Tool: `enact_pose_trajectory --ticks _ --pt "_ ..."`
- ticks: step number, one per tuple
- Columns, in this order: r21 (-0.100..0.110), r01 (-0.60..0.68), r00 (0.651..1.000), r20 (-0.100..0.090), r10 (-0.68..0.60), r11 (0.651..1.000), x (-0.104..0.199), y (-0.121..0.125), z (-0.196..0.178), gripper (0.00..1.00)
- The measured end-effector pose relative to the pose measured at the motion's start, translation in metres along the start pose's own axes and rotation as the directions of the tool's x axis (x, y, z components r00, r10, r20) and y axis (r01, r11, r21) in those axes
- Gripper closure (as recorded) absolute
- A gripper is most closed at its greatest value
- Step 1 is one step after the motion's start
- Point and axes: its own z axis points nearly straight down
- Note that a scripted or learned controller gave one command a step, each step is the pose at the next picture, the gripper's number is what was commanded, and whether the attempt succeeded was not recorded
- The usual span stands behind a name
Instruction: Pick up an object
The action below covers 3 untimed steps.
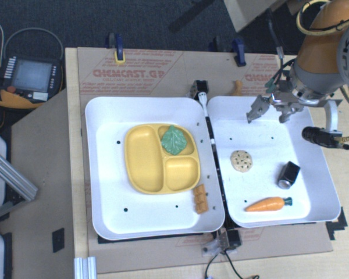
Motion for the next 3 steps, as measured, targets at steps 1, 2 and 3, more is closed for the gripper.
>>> enact_pose_trajectory --ticks 1,2,3 --pt "-0.014 0.003 1.0 0.002 -0.003 1.0 0.0 0.003 -0.008 0.0" --pt "-0.007 0.002 1.0 0.001 -0.002 1.0 0.007 -0.001 0.053 0.0" --pt "-0.009 0.002 1.0 0.001 -0.002 1.0 0.008 -0.001 0.106 0.0"
